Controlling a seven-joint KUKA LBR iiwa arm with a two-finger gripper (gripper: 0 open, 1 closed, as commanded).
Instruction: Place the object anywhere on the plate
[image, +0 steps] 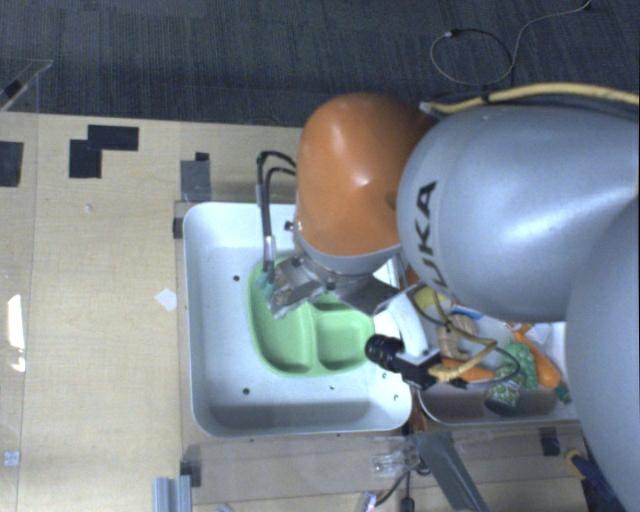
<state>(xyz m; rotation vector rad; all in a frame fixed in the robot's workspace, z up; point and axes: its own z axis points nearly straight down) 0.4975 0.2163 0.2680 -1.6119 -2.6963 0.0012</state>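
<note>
Plate (340, 340), green and split into two compartments, lies in the left bin (225, 330), toward that bin's right side, and you can see most of its near half. Its far edge is covered by the wrist. What you are meant to set on it you cannot pick out with any certainty: a small teal fleck shows at the plate's far-left rim, right against the gripper (285, 290), but it is too small and too hidden to name.

The gripper hangs low over the plate's far-left corner, under the orange band (350, 175). From this angle you cannot tell whether it is wide, narrow or carrying something, since the wrist blocks the view.

The grey arm (520, 200) comes in from the right and covers most of the right bin (470, 408), where a jumble of orange, green and yellow items (510, 375) shows at the near edge. The pale bench (100, 350) stretches away to the left.

You should judge this as the placing step, with the tool already above the target. If it does carry the object, the next move calls only for a release over the green surface and a straight lift clear. If it carries nothing, you need another pick from the right bin.
</note>
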